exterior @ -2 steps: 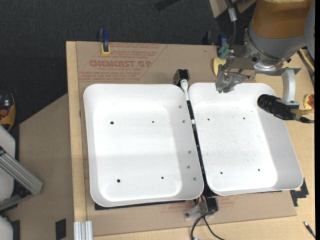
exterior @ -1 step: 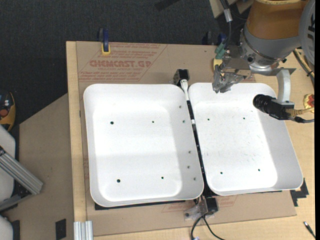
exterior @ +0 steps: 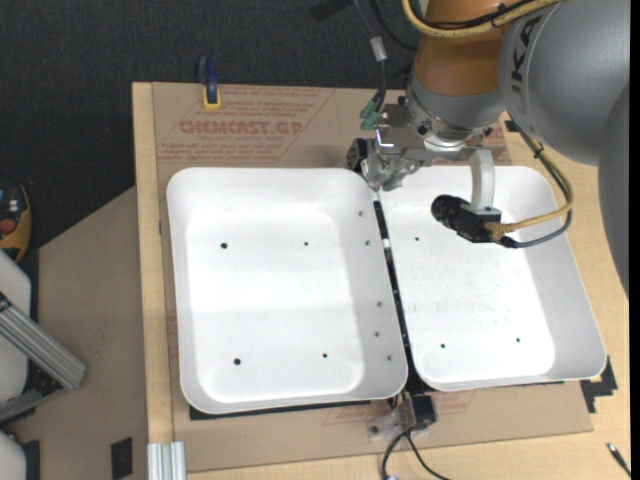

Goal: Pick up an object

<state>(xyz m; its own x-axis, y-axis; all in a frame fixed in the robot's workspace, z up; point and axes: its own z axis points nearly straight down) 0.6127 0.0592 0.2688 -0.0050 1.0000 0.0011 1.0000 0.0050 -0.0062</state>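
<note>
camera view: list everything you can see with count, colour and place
bins: 2, white, side by side on the board
board: 1, brown with red print, under the bins
clamp: 1, blue and yellow, board's far edge
clip: 1, black, board's near edge, between the bins
rail: 1, silver, by the view's left edge
floor: dark, around the board
arm: 1, grey with orange band, from the view's right
gripper: 1, metal, over the bins' far adjoining corners

Brown board (exterior: 320, 140): red txt "CHEMCAST GP"; rest illegible.
</note>
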